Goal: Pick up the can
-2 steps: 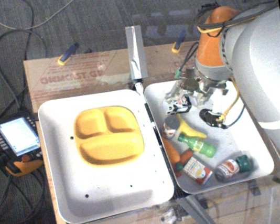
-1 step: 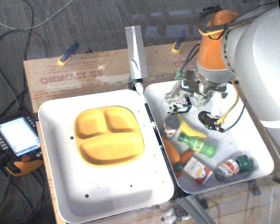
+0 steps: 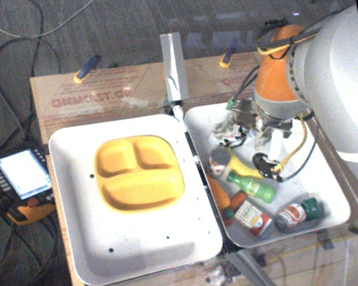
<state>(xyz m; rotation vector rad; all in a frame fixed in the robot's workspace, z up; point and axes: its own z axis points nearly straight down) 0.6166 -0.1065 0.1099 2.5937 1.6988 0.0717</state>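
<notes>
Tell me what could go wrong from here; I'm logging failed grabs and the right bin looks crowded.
1. The can stands close beside the green bottle and the carrot, so the gripper may nudge or catch a neighbour instead.
2. The can sits near the wall of the right bin, leaving little room for a finger on that side.
3. A loose cable hangs by the wrist and could snag the bottle.

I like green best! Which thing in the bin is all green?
The bottle, lying beside the carrot. The can has just a green end, and the box is red.
</notes>
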